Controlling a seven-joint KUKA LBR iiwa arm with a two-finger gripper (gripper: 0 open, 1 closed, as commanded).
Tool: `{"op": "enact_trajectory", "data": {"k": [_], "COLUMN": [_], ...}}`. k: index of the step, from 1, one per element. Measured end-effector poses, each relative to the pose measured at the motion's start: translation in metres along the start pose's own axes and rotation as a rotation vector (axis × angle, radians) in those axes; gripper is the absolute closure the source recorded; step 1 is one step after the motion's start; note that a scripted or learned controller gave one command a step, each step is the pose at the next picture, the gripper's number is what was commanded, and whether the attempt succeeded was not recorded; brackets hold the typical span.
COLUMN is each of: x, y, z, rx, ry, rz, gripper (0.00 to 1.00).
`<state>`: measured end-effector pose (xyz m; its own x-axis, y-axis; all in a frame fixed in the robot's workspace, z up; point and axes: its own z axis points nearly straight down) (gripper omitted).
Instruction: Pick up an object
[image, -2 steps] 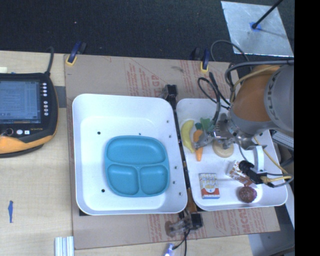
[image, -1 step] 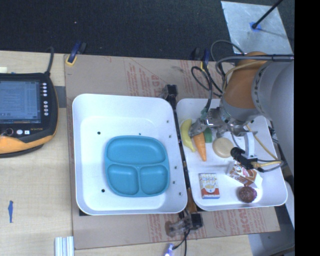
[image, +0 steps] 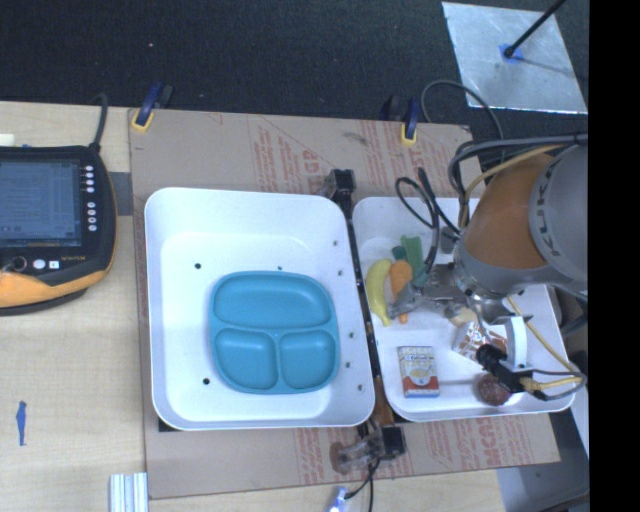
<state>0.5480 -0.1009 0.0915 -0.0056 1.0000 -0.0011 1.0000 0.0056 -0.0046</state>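
In right bin (image: 560, 405), gripper (image: 415, 293) by carrot (image: 400, 276), banana (image: 377, 290), fingers unclear

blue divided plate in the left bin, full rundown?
The blue plate looks like matte light-blue plastic, a rounded rectangle with three compartments: one wide across the far side, two smaller on the near side. It lies flat, face up, roughly centred on the floor of the left bin. Nothing lies in it or touches it.
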Motion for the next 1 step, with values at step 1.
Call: {"op": "enact_trajectory", "data": {"k": [1], "x": [-0.0041], "y": [0.096], "z": [-0.0011], "rx": [-0.003], "ry": [0.001], "rz": [0.003], "gripper": [0.0]}}
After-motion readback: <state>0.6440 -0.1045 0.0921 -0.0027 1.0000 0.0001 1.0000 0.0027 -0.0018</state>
